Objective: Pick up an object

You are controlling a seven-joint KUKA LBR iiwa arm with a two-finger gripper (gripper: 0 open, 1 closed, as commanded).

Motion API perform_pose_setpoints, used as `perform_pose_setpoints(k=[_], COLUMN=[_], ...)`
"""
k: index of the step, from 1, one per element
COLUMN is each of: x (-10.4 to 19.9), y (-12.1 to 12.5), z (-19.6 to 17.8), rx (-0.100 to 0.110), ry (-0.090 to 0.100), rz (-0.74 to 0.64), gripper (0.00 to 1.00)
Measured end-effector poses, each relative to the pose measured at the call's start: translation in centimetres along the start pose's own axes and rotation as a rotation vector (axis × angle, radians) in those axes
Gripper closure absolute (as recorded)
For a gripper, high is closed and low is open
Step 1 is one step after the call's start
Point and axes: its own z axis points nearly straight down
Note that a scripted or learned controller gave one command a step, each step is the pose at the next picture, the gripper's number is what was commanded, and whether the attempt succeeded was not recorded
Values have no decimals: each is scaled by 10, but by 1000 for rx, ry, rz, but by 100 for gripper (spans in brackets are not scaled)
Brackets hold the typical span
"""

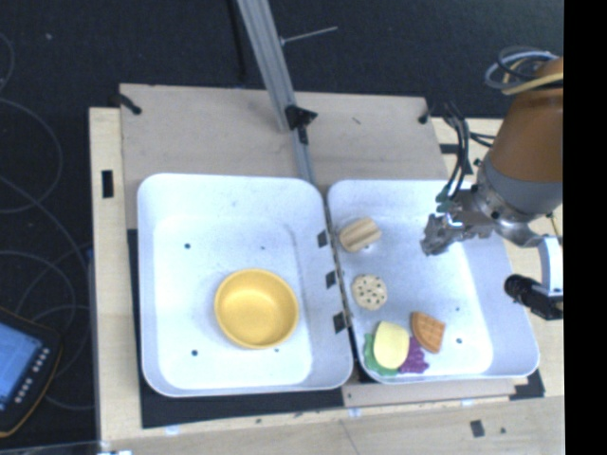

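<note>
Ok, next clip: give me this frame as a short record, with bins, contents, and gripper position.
left bin: yellow bowl
right bin: bread roll, spotted cookie, yellow-green toy with purple piece, orange piece
gripper: over right bin, right of the bread roll, nothing seen between fingers
fingers: unclear

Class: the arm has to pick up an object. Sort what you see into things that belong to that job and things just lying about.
Job:
pincer
tan bun
speckled cookie
orange piece
yellow-green toy
yellow bowl

Lying about:
metal pole
cables
</note>
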Motion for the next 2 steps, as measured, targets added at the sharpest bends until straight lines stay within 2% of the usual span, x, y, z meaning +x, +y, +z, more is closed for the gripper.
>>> perform_pose_setpoints(k=[2], x=[102], y=[28], z=[12], rx=[1], ry=[-1], rz=[1], gripper=[100])
